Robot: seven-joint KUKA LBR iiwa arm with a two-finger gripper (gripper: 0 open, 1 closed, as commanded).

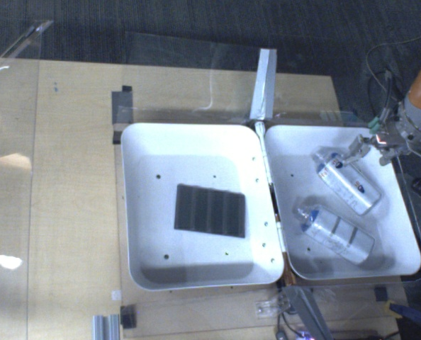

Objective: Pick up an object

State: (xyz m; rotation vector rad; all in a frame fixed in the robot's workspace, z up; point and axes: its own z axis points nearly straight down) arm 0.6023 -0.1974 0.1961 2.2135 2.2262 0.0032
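here the right bin [402, 211] holds two clear plastic bottles: the upper bottle [346, 183] lies just beside the gripper [366, 146], the lower bottle [334, 231] sits nearer the front. whether the gripper is released or clenched, i cannot tell. both bottles look light, slick and squashable; mid-body, across the width, seems the best hold.

Two bins sit side by side on the bench [62, 190], touching along their inner walls. In the left bin [136, 154], a ribbed mat [210, 210] lies flat around the middle, a little toward the right wall. In the right bin [402, 211], two bottles lie on their sides: the far bottle [346, 181] toward the far right corner, the near bottle [334, 231] just in front of it, perhaps touching. The gripper [366, 144] hangs over the far right corner, beside the far bottle's far end.
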